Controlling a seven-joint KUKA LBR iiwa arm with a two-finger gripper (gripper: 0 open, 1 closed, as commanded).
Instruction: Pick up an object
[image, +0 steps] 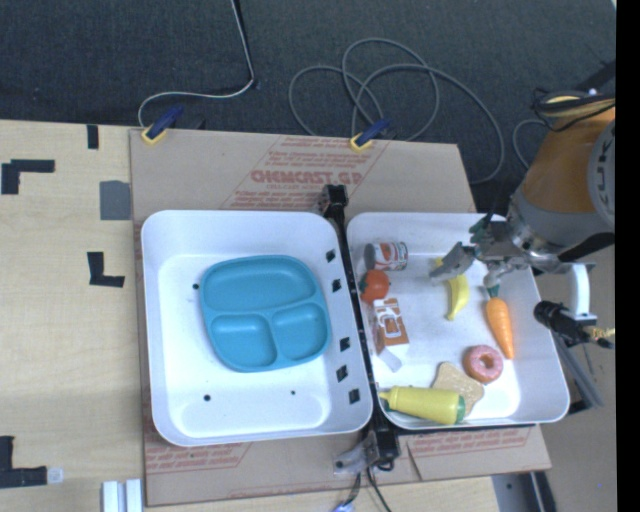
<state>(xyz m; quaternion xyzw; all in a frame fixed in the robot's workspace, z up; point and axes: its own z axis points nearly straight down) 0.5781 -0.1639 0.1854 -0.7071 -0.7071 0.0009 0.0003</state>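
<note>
Even, diffuse overhead light, fairly bright. White bins (160, 330) near blown out, mild glare toward 6 o'clock. Shadows soft and short. Overall slightly soft, low resolution; dark floor (100, 50) at 12 o'clock grainy.

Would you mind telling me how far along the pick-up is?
Nothing looks picked yet. The gripper hangs open in the right bin, above the banana and beside the carrot, with nothing between its fingers. Closing on an object and lifting remain.
</note>
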